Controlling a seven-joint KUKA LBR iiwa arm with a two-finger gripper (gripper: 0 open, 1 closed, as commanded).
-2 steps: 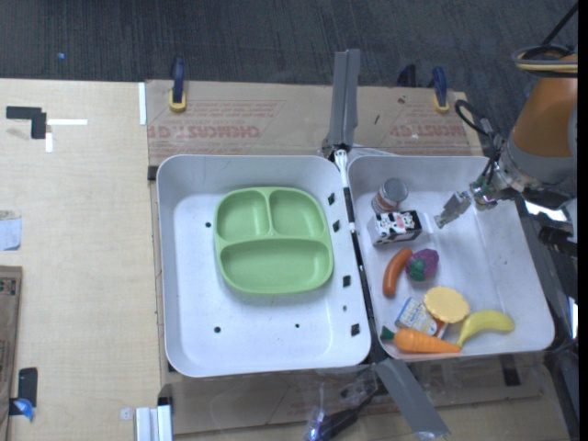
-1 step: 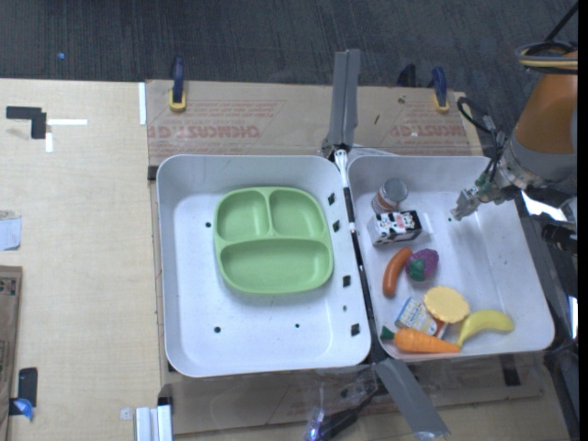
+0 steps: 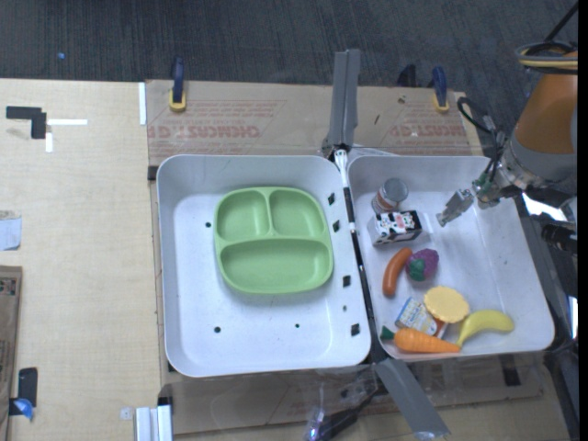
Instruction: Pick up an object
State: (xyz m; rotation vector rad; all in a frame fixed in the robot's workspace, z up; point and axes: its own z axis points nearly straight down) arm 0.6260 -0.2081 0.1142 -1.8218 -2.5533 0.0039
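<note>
Above the right white plastic bin (image 3: 514,274), the metal claw (image 3: 457,207) hangs with nothing in it; how far open, I cannot tell. It must next descend onto the small black-and-white carton (image 3: 397,227).

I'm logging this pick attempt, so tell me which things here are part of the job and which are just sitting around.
Part of the job:
gripper, over the right bin
sausage
purple toy
carrot
banana
yellow disc
small carton
small can

Just lying about:
green divided plate in the left bin
blue clamps
</note>
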